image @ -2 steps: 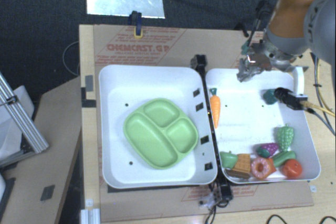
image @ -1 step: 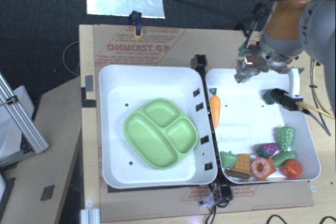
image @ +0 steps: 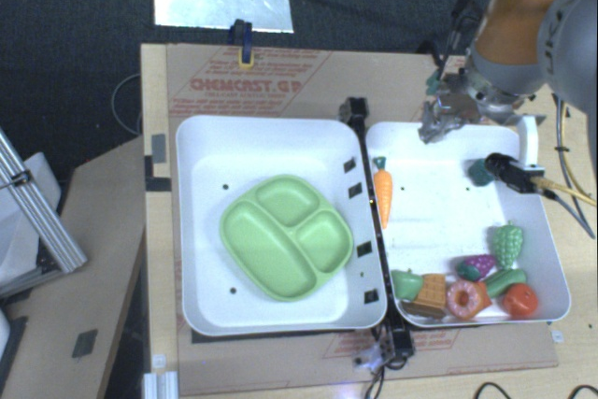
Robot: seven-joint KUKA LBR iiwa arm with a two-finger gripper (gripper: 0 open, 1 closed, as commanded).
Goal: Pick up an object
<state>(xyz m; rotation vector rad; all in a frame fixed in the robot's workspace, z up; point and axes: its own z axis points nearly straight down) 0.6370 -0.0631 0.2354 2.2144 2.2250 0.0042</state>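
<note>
My gripper (image: 437, 124) hangs over the far rim of the right bin (image: 448, 210), near its back left corner, and nothing shows beneath it. An orange toy carrot (image: 381, 190) lies against the bin's left wall, well in front of the gripper. Along the bin's front right lie several toy foods: a green pepper (image: 406, 282), a brown waffle (image: 432, 294), a pink donut (image: 464, 299), a red tomato (image: 520, 298), a purple piece (image: 477, 267), a green cucumber (image: 505, 280) and a knobbly green piece (image: 508, 244).
The left bin (image: 206, 201) holds a green divided plate (image: 286, 236). A dark teal and black fixture (image: 495, 170) sticks in over the right bin's far right side. The grey arm with its orange band (image: 523, 5) fills the upper right.
</note>
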